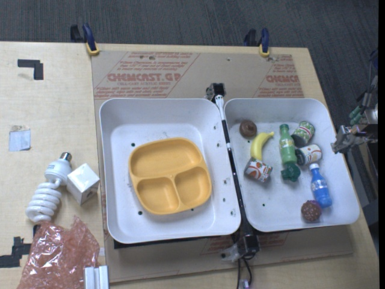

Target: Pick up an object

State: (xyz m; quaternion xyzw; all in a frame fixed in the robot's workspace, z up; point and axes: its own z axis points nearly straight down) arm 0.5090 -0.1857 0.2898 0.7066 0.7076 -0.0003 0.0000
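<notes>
Gripper [355,131] at right bin [337,221] edge, aperture unclear

The table [54,125] is pale wood under a brown cardboard sheet [150,71] held by two clamps at its far edge. On the sheet sit two white bins side by side: the right bin [337,212] nearest the tool [355,131], the left bin [114,221] beyond it. Farthest from the tool, on bare wood, lie a spiral bulb [47,194], a small white cube [83,182] touching it, and crumpled pinkish plastic [57,257].
</notes>
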